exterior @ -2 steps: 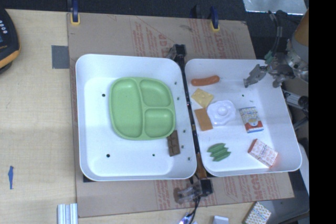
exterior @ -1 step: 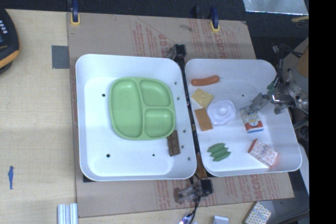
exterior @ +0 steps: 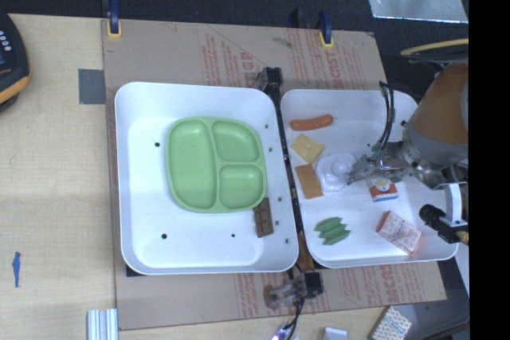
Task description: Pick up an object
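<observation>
Gripper [exterior: 360, 169] low in right bin, beside clear cup [exterior: 340, 168].

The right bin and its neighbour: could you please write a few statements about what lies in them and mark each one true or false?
1. The green divided plate lies in the left bin. True.
2. The hot dog lies at the near end of the right bin. False: it lies at the far end, beyond the yellow cheese wedge.
3. The green pea pods rest on the divided plate. False: they lie on the floor of the right bin.
4. The hand is over the right bin, beside a clear cup. True.
5. A brown block lies in the left bin, by the plate's near right corner. True.
</observation>
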Robot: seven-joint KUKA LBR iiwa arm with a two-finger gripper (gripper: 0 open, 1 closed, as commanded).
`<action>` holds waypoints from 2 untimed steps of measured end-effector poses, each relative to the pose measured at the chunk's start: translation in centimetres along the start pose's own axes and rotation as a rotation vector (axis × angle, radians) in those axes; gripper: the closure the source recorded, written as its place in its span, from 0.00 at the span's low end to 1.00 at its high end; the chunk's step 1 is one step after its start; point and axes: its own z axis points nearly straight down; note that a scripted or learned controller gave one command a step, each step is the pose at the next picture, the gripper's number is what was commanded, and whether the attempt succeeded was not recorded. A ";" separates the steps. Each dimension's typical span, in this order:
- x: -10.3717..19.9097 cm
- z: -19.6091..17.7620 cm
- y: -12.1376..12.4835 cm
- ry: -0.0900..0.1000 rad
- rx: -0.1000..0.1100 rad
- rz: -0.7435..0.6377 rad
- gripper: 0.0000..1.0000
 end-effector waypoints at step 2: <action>-2.2 0.5 0.7 0.012 0.016 0.003 0.00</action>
